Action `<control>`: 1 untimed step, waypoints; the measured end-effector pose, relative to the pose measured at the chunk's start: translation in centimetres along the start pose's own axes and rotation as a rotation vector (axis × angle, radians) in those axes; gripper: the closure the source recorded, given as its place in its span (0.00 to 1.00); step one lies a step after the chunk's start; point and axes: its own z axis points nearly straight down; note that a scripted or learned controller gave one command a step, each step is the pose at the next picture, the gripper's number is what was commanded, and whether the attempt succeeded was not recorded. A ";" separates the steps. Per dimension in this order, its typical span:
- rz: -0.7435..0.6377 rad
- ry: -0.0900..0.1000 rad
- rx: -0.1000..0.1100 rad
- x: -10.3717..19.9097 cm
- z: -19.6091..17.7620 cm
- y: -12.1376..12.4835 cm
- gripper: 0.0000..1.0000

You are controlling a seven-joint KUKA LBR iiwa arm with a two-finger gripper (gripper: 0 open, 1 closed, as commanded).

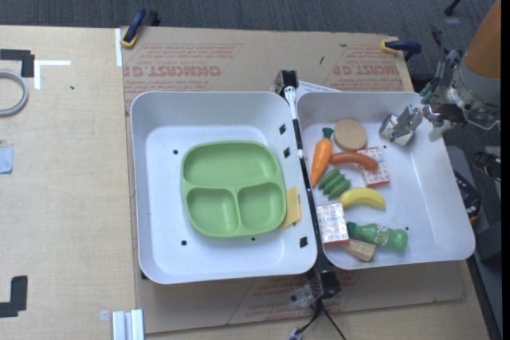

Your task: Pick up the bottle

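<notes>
Gripper [401,127] over right bin's [446,195] far edge; you cannot tell jaw opening. Bottle [377,234] lies beside banana [364,197].

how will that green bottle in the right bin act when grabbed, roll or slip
The green bottle lies on its side, so its round body may roll if nudged. It looks like a small plastic toy, probably light and stiff. Its smooth surface could slip from the end effector.

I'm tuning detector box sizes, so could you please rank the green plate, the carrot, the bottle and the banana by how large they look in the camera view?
1. Plate, by far the largest.
2. Carrot and bottle: they look about alike, so I won't rank them.
3. Banana, slightly the smallest.
</notes>
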 end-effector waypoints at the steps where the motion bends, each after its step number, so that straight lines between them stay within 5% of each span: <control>1: -0.002 -0.001 0.000 0.0 -1.0 0.1 1.00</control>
